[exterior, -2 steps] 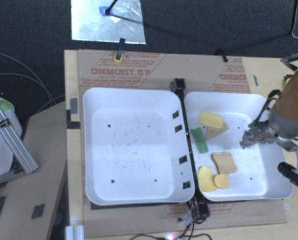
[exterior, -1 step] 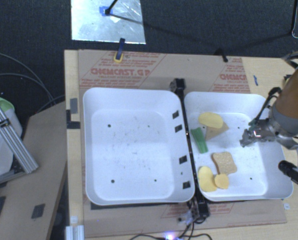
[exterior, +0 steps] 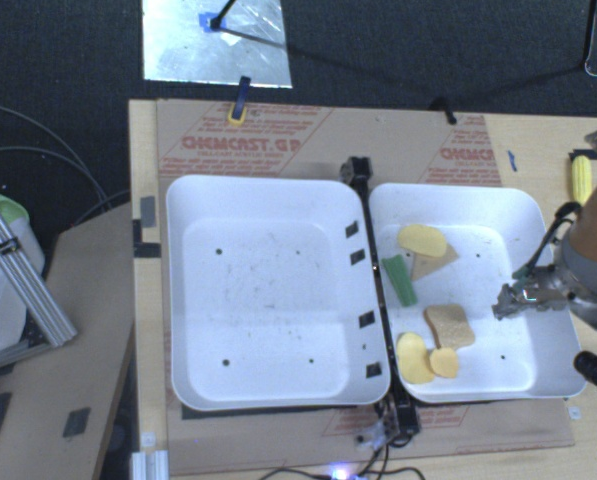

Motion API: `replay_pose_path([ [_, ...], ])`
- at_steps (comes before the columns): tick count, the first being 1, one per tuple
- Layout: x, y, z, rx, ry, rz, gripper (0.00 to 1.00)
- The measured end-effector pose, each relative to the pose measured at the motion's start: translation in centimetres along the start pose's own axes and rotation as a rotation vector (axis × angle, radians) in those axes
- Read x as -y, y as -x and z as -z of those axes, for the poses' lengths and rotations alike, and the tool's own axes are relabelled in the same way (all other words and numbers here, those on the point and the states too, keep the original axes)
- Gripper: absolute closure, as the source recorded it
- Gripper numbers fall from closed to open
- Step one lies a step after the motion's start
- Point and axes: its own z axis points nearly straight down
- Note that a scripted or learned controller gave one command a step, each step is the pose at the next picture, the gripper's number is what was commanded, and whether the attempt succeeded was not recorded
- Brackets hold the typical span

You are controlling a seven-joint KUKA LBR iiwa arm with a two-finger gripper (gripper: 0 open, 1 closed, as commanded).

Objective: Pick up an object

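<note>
several small objects lie in the right bin (exterior: 523, 373), toward its left side: a yellow piece (exterior: 422, 239) at the top, a green stick (exterior: 399, 279) by the divider, a tan block (exterior: 448, 325), two yellow pieces (exterior: 425, 360) at the bottom. the gripper (exterior: 508, 300) hovers right of the block; its grip state cannot be told. the left bin (exterior: 193, 368) sits beside.

Red lettering on the board under the bins

The flat brown cardboard sheet (exterior: 278, 133) carries a red printed word twice: "CHEMCAST" beyond the left white bin, with smaller characters trailing it that blur out, and the same word again beyond the right bin, slanted and harder to make out. Nothing else is legible.
</note>
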Motion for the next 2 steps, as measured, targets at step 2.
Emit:
replay_pose_path([
  [2, 0.3, -10.6, 4.5, -0.001, 0.009, 0.010, 1.00],
])
